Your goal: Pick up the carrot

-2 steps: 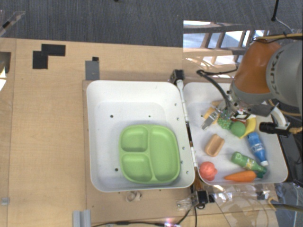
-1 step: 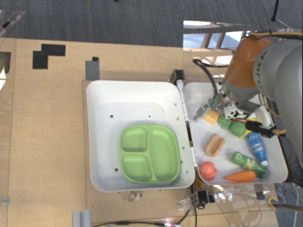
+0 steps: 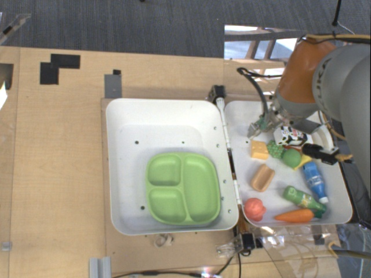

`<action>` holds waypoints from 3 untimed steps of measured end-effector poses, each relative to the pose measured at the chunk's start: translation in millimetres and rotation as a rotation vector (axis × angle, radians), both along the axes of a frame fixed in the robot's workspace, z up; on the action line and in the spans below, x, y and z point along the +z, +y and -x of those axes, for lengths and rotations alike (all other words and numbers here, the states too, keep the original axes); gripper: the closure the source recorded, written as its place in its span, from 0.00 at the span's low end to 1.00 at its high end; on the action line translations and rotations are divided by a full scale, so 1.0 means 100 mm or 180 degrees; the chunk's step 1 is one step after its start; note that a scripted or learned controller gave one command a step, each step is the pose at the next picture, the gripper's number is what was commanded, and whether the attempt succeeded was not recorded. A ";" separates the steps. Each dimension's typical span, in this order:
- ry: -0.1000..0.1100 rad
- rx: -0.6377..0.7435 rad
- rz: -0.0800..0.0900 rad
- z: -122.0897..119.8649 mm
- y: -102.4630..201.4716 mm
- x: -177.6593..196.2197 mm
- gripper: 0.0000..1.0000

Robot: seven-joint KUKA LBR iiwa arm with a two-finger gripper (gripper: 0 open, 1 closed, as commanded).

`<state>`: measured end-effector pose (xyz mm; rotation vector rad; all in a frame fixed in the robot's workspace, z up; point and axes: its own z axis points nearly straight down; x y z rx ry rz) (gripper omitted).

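The orange carrot (image 3: 294,216) lies on its side along the front edge of the right bin (image 3: 237,120), between a red tomato (image 3: 254,208) and a green bottle (image 3: 304,198). My gripper (image 3: 262,124) hangs over the back of that same bin, just behind a yellow cheese wedge (image 3: 259,150). It is well behind the carrot, about a bin's depth away. Nothing is visibly held in it. The grey arm with its orange band (image 3: 298,74) comes in from the upper right and hides the bin's back right corner.
The right bin also holds a bread roll (image 3: 262,178), a green vegetable (image 3: 288,156), a blue bottle (image 3: 314,180) and a black-and-white toy (image 3: 288,136). The left bin (image 3: 122,126) holds a green divided plate (image 3: 182,187). Cables lie by the bench's front edge.
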<state>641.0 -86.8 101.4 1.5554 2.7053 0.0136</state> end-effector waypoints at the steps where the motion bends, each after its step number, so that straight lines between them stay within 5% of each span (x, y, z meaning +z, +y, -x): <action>1: 0.0025 -0.0461 -0.0027 -0.31 0.95 0.89 1.00; 2: 0.0044 -0.0477 -0.0015 -0.30 0.90 0.85 0.00; 3: 0.0052 -0.0120 -0.0006 0.39 0.64 0.84 0.00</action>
